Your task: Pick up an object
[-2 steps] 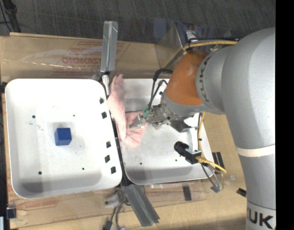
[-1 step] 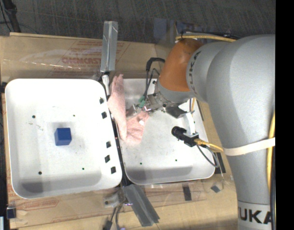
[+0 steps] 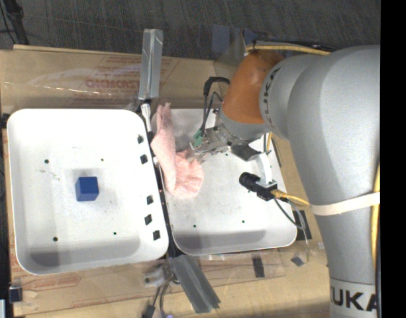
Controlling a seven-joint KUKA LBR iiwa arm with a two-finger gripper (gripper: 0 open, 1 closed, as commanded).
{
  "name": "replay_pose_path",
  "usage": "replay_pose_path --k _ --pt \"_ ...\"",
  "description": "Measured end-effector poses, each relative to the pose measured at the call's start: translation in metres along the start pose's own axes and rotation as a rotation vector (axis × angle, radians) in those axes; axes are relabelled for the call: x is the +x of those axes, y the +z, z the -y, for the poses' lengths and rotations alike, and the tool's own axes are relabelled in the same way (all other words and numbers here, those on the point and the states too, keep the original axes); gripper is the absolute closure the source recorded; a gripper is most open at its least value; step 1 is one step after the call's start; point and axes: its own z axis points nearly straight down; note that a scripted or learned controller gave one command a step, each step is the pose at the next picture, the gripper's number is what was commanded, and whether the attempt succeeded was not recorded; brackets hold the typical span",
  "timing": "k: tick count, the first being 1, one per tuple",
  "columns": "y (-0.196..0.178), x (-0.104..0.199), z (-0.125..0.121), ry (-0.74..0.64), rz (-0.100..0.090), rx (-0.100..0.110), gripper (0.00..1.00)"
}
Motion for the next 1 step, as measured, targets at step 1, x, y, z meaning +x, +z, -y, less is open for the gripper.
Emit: replay_pose_path --k 1 --pt "-0.0001 -0.0001 0.0000 0.000 0.000 0.000 0.00"
